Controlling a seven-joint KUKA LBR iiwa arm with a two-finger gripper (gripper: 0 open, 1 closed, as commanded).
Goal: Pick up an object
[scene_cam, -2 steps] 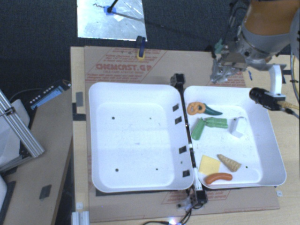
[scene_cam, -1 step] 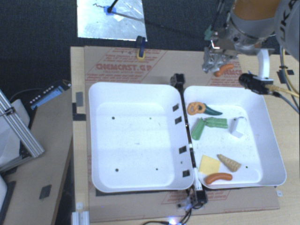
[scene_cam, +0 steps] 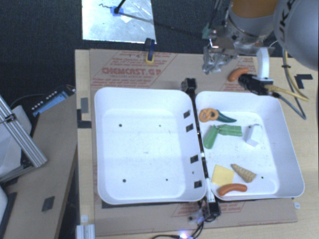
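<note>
I judge this the approach step: my gripper [scene_cam: 215, 63] hovers above the far rim of the right bin [scene_cam: 289, 148], grasping nothing that I can see, so next I must descend toward the pretzel [scene_cam: 208, 115] just inside that rim.

Even, fairly bright overhead light with soft, faint shadows. Both white bins [scene_cam: 144, 96] look slightly washed out. A shiny foil sheet [scene_cam: 118, 14] at upper left glares. The whole frame is mildly soft and grainy.
</note>
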